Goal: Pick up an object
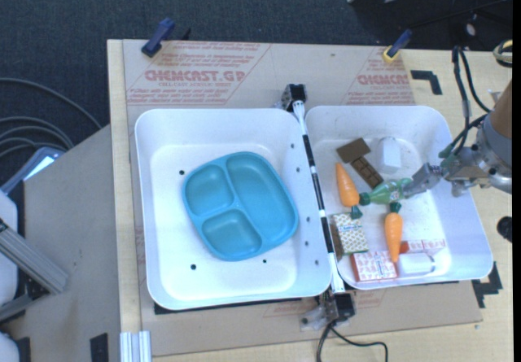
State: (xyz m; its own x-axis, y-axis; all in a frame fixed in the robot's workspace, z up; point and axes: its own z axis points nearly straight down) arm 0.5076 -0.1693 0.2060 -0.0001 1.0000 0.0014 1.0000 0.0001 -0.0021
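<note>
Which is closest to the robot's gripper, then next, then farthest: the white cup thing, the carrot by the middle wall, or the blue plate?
From the gripper:
1. White cup, right bin, just left of it.
2. Carrot, right bin, near the divider.
3. Blue plate, left bin, farthest.

Left bin (163,137): holds a divided plate (238,205).
Right bin (464,226): two toy carrots (347,185), chocolate bar (359,160), small boxes (374,265) along the front.

A pale wooden desk (203,67) topped with a printed protective sheet carries two shallow white plastic bins side by side, touching along a hinged seam at mid-desk. The left white bin (159,214) sits toward the left edge, the right white bin (464,230) toward the right edge.
</note>
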